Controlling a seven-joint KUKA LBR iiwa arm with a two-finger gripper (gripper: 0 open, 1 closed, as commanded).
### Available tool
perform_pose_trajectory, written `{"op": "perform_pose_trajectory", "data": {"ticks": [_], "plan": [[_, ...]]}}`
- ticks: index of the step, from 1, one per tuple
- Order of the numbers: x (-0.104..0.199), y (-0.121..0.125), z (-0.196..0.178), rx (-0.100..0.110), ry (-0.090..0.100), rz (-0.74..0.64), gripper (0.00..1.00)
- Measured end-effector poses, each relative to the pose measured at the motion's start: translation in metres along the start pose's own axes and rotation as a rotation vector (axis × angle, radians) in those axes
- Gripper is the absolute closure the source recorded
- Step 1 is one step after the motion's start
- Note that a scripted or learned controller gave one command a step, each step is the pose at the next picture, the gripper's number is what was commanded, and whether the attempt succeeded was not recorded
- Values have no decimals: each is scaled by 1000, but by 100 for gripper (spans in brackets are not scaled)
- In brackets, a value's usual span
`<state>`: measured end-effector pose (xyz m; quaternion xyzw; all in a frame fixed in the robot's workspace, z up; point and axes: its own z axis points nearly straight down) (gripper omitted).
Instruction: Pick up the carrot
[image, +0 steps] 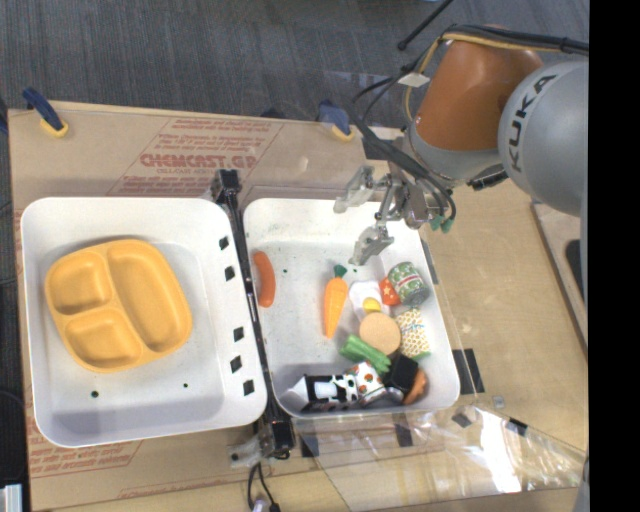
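Two shallow white bins sit side by side on the desk (300, 150), which is covered in brown cardboard. The left bin (60, 410) holds a yellow divided tray (117, 303) toward its 9 o'clock side. The right bin (300, 225) holds the toys.

The carrot (335, 302) lies near the middle of the right bin, orange body pointing toward 6 o'clock and its small green top toward 12 o'clock. It rests flat on the bin floor, untouched. At its 9 o'clock, well apart and close to the bin's left wall, lies a slim red-orange sausage-shaped piece (264, 278). At its 3 o'clock, just beside it, begins a cluster of toys: a white piece with a red strawberry (389, 292), a green-and-white can (409, 282), a round tan disc (379, 332), a patterned cup (413, 333) and a green pod (367, 352). At the bin's 6 o'clock edge lies a black-and-white carton (333, 388) on its side.

The grey arm with its orange band (465, 85) reaches in from 2 o'clock. The end effector (375, 225) hangs over the bin's 12 o'clock region, just above and toward 1 o'clock of the carrot's green top. Its metal fingers (371, 243) look spread apart, with nothing between them, and they stand clear of the carrot.
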<state>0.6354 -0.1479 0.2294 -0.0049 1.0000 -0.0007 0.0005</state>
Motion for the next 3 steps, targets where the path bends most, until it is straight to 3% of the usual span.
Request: {"op": "perform_pose_trajectory", "data": {"ticks": [1, 2, 3], "plan": [[31, -17, 138, -1, 2, 143, 0], [28, -14, 126, 0, -5, 131, 100], [38, 77, 31, -3, -12, 126, 100]]}}
